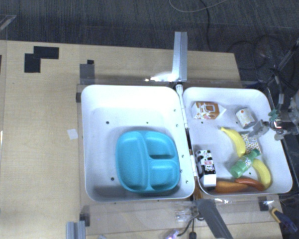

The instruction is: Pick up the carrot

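The carrot [230,185] is a long orange piece lying flat along the front wall of the right bin [276,103], with a red piece [249,181] touching its right end. My gripper [274,125] hangs at the right bin's right rim, well behind and to the right of the carrot. Nothing shows in its grasp.
In the right bin, two yellow bananas [235,139] [261,172], a green bottle [243,165], a black-and-white carton [206,164], a snack packet [207,110] and a small white box [245,117] crowd around. The left bin [97,108] holds a blue divided plate [148,160].
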Robot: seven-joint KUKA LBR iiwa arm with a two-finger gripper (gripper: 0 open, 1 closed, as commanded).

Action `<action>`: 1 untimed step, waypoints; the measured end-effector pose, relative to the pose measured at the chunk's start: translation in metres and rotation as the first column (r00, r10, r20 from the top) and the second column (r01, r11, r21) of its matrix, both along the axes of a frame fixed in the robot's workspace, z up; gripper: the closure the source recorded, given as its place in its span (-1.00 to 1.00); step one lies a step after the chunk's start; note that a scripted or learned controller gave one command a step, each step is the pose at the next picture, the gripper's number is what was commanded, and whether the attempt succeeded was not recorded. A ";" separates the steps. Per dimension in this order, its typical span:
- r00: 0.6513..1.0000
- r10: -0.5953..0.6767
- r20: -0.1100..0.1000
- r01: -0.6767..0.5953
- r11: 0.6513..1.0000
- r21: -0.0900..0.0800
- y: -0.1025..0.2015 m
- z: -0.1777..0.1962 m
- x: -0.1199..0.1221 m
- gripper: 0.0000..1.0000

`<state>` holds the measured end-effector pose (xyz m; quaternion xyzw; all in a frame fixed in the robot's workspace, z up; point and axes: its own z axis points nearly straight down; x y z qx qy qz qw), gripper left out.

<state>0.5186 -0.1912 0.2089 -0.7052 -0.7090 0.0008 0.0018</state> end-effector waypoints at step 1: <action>0.983 0.185 0.003 -0.185 0.983 0.000 -0.015 0.029 -0.030 -1.00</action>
